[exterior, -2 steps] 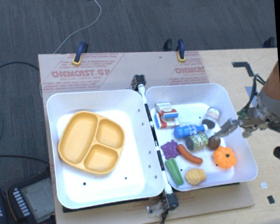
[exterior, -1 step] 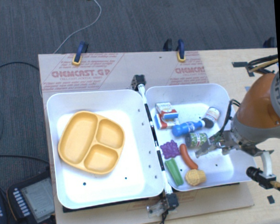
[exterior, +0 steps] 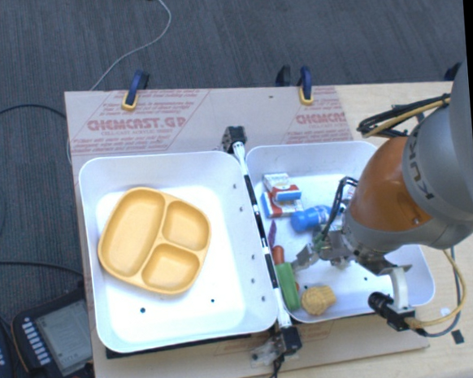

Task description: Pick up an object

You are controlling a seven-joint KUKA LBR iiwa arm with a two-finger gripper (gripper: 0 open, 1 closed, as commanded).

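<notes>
Reaching in from the right, arm (exterior: 420,186) hangs over the right bin (exterior: 331,148). Gripper (exterior: 319,251) low in bin's middle, between blue object (exterior: 308,217) on its far side and tan lump (exterior: 318,300) on its near side. Cannot tell gripper's state or contact; metal parts too small and jumbled. Red-white box (exterior: 281,194) at far left of bin. Green stick (exterior: 286,286) along left wall. Arm hides bin's right half. Left bin (exterior: 93,236) holds yellow tray (exterior: 154,240).
</notes>
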